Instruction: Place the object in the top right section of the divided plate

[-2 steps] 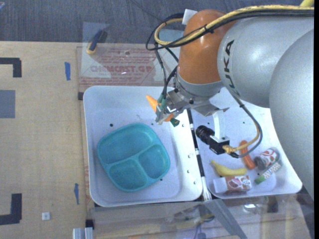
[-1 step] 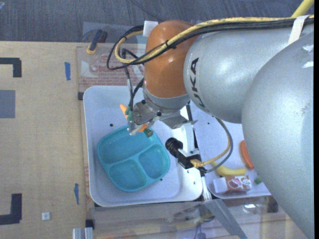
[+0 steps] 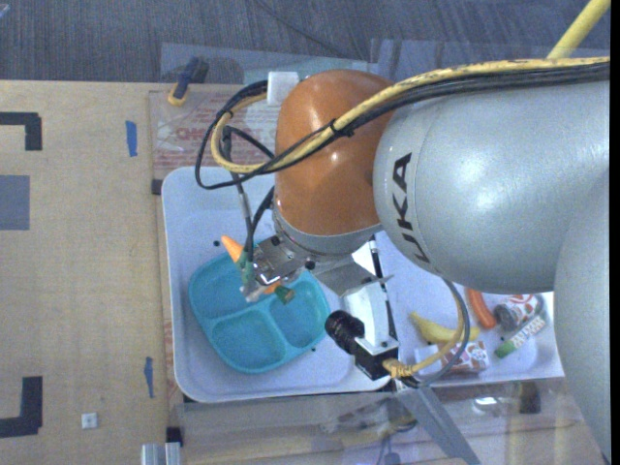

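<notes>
A blue divided plate (image 3: 254, 329) lies in the left white bin (image 3: 180, 260). My gripper (image 3: 262, 277) hangs low over the plate's upper edge, below the orange wrist band, and its tip is too small and cluttered to read. A small orange and green piece (image 3: 278, 289) sits right at the gripper's tip over the plate's upper right part; whether it is held or resting there is unclear. Another orange piece (image 3: 232, 248) lies just off the plate's upper rim, left of the gripper.
The big grey arm covers most of the right bin. Beside it I see a yellow banana (image 3: 434, 328), an orange carrot-like toy (image 3: 480, 306), a small green item (image 3: 504, 349) and a printed packet (image 3: 521, 314). A black unit (image 3: 351, 341) juts out from the wrist near the plate's right rim.
</notes>
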{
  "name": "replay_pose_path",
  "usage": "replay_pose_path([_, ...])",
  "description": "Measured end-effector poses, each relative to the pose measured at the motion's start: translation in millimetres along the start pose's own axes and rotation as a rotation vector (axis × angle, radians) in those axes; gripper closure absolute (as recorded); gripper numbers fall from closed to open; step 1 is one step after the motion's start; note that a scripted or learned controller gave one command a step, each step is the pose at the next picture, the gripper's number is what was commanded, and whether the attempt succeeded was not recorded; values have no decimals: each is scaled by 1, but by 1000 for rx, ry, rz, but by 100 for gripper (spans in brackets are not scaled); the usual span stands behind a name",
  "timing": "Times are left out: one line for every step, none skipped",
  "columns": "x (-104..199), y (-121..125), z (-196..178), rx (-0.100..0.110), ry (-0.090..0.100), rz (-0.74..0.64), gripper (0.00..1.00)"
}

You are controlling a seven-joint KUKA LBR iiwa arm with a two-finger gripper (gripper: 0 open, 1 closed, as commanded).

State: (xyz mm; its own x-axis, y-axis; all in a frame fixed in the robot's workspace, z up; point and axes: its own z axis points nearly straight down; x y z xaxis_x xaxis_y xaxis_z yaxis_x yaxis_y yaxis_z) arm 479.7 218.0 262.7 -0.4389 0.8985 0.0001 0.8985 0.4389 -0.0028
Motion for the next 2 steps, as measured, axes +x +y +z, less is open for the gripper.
replay_pose_path([-2,-2,56,-1,0,-33,100])
replay_pose_path([-13,-7,54,0,1,-88,100])
